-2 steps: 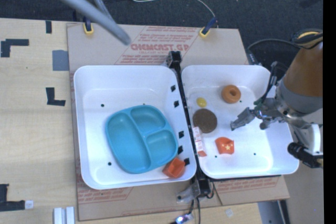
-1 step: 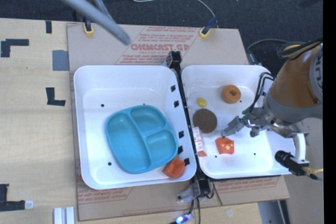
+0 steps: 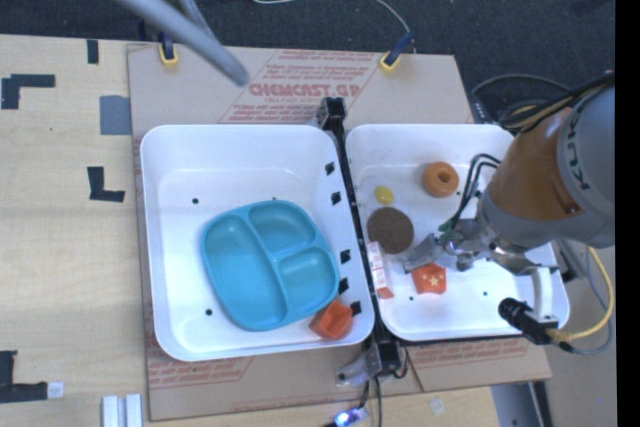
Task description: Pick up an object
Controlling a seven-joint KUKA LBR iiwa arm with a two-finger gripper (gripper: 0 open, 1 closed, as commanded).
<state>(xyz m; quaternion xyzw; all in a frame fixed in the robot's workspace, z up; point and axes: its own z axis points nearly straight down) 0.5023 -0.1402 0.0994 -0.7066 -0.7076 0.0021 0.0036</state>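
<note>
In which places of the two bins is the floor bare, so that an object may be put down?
Left bin: bare floor along the far wall, above the blue divided plate; the near right corner holds an orange piece. Right bin: a bare strip along the near wall, below the red piece. Its middle is crowded: donut, brown disc, gripper.

You can read red print on the cardboard sheet (image 3: 300, 87) under the bins: "CHEMCAST GP" in large letters. The smaller red lines above and below it are too blurred to make out.
</note>
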